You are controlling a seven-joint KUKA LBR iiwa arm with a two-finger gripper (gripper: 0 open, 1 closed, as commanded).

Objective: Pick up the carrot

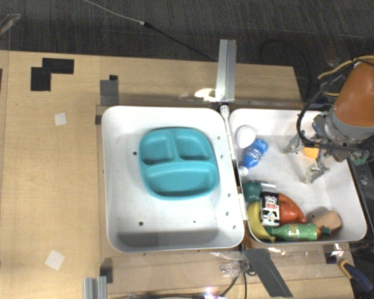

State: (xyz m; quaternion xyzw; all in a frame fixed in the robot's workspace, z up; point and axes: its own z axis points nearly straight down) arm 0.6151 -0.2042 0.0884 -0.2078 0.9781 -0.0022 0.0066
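The carrot [310,152] shows as a small orange piece in the upper right part of the right bin [280,122]. My gripper [306,157] reaches in from the right, below the orange wrist band. It is shut on the carrot, with one finger [293,145] on its left and the other finger [316,170] below right. Most of the carrot is hidden by the wrist.
A blue bottle with a white cap [250,147] lies at the right bin's left wall. Along its front lie a banana [255,223], a green bottle [296,232], a red-orange item [290,210], a black-and-white box [271,207] and a tan lump [327,220]. The left bin [121,185] holds a teal divided plate [177,162].
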